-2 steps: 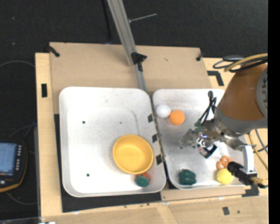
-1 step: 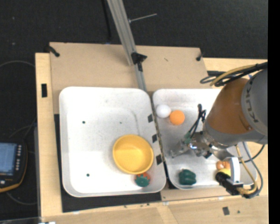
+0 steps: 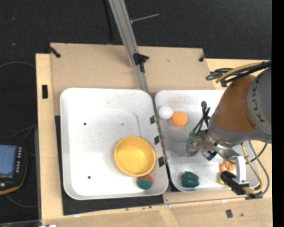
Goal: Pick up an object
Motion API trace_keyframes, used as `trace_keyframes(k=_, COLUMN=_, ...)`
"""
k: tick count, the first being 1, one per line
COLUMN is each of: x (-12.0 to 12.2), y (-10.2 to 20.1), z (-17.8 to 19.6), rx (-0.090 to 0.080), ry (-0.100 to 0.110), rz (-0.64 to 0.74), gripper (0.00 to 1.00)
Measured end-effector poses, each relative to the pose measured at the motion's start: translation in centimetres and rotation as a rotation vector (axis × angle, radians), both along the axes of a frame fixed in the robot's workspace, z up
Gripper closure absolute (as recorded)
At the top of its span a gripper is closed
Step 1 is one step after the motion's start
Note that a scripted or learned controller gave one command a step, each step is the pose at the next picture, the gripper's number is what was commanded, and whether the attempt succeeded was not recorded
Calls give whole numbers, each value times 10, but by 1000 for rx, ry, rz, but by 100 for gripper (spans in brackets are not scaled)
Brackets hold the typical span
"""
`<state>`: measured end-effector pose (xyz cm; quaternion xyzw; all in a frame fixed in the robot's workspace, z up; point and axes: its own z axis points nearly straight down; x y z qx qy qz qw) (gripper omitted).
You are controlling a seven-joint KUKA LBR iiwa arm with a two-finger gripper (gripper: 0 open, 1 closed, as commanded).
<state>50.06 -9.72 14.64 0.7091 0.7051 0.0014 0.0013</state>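
Orange ball (image 3: 180, 119) and white ball (image 3: 165, 112) sit touching each other near the far left corner of the right bin (image 3: 180, 98), close against the wall it shares with the left bin (image 3: 85, 108). A dark green object (image 3: 190, 179) lies by the right bin's near edge, and something orange (image 3: 226, 166) shows at the near right, half hidden behind the arm's hardware. In the left bin, a yellow bowl (image 3: 135, 155) sits toward the near right corner with a small green and red piece (image 3: 144, 182) just beside it at the near edge.

Your gripper (image 3: 199, 143) hangs over the middle of the right bin, between the balls and the dark green object, above what looks like bare floor. How its jaws stand I cannot tell; the wrist (image 3: 234, 112) covers them.

Watch for these risks:
- If it descends where it is, you likely close on nothing.
- The balls can roll away from a finger's touch, and being in contact, one may shove the other.
- Their place near the shared wall leaves little room for a finger on that side.
- The dark green object hugs the near edge, so a finger may strike the rim.
- The half-hidden orange item is a poor target, since you cannot judge its shape.
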Motion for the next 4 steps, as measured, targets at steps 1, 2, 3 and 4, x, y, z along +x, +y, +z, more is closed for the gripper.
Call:
trace_keyframes(k=1, x=-5, y=-3, z=61, rx=-2, ry=-4, rz=8, gripper=100)
trace_keyframes(k=2, x=-2, y=-4, z=115, rx=-2, ry=-5, rz=9, gripper=100)
trace_keyframes(k=3, x=32, y=40, z=104, rx=0, ry=2, rz=12, gripper=100)
trace_keyframes(k=4, x=58, y=90, z=112, rx=1, ry=1, rz=14, gripper=100)
